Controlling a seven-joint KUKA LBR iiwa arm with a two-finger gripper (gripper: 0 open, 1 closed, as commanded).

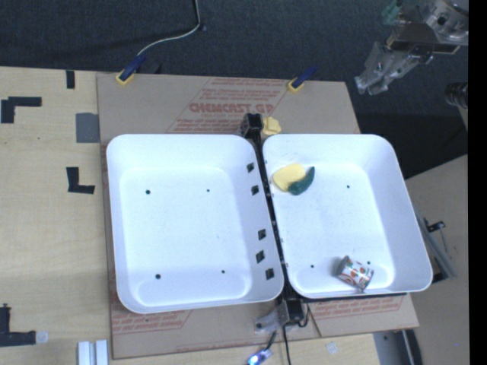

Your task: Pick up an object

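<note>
Toward the near right corner of your right bin (pixel 396 204) lies a small crumpled object (pixel 354 273), silver with red and white markings, resting on the bin floor close to the front wall. Up at the far left of that same bin you have a yellow piece (pixel 286 177) with a dark green piece (pixel 303 182) touching its right side, both just beside the divider where the two bins meet. Your left bin (pixel 122 204) sits flush against the right one, on a brown cardboard sheet (pixel 228 105) held by blue and yellow clamps (pixel 131 68) at its far edge. Your gripper (pixel 373 78) hangs well above and beyond the right bin's far corner, over the dark floor, with nothing in its grasp; you cannot tell how far apart it stands
</note>
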